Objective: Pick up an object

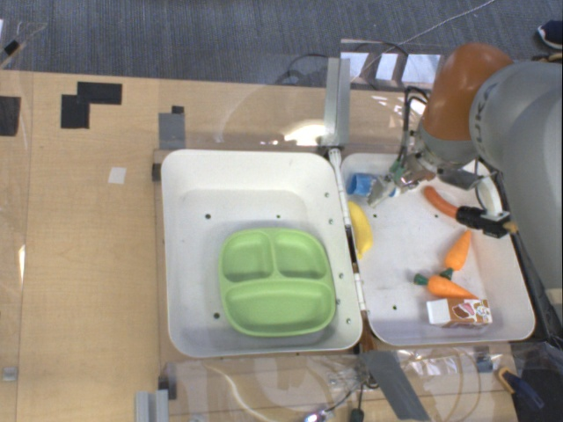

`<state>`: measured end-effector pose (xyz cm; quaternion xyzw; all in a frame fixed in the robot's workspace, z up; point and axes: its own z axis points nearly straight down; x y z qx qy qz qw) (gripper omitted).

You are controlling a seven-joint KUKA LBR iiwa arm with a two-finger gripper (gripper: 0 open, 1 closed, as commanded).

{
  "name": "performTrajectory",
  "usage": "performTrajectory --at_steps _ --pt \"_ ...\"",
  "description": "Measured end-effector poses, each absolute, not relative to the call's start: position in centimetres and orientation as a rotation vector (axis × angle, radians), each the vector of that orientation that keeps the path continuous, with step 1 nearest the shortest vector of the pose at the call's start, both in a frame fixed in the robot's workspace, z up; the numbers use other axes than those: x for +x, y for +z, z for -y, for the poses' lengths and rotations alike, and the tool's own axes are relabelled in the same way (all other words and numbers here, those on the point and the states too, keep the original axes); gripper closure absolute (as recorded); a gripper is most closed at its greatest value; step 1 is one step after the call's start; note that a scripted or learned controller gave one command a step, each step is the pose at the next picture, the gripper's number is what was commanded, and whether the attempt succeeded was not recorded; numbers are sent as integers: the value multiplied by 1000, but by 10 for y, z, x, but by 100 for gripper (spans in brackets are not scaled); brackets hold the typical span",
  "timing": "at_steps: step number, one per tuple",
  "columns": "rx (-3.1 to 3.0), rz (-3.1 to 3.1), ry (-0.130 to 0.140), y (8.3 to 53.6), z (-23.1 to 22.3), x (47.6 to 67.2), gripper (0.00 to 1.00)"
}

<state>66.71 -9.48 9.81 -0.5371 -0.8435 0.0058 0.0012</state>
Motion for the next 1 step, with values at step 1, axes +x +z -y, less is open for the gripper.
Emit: performTrajectory --at_steps 1 --pt "-1780 2594 -5 187 36 670 100"
